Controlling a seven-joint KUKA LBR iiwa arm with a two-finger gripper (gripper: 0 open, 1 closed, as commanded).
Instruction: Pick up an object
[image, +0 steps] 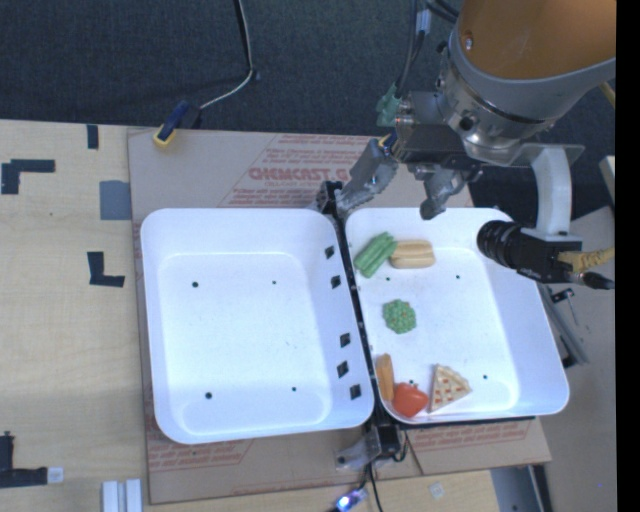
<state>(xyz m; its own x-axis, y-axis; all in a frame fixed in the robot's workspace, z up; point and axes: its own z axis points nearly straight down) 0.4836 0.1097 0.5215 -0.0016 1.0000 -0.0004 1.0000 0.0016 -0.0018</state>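
My end effector hangs over the top edge of the right bin, its two fingers apart and holding nothing. Just below it I see a green pod touching a bun.

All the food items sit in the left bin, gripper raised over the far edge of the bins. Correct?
Not quite: the camera view shows the food items in the right bin, not the left bin. The gripper is indeed raised over the far edge.

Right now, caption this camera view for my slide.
Gripper above right bin with toy food.
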